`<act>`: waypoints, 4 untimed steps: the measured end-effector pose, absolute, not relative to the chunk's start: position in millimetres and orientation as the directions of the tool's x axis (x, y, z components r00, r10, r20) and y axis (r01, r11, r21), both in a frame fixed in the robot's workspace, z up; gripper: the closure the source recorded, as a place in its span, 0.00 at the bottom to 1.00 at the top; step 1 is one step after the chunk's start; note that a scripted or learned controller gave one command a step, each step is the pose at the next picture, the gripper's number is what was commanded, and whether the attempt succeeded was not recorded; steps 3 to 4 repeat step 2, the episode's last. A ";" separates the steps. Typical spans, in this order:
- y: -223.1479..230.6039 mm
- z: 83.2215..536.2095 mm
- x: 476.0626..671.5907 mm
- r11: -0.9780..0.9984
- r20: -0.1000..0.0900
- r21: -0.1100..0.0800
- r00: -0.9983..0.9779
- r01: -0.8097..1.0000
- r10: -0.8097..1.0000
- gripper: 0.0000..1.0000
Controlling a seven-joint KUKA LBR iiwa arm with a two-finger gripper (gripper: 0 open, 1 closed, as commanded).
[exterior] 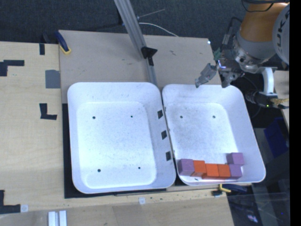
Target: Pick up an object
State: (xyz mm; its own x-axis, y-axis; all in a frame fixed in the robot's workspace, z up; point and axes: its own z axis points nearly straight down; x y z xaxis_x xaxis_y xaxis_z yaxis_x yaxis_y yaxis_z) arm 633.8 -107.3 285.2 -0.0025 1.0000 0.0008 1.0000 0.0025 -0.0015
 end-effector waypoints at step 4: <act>-180.1 268.6 655.8 -0.002 -0.003 0.000 0.002 1.000 1.000 0.00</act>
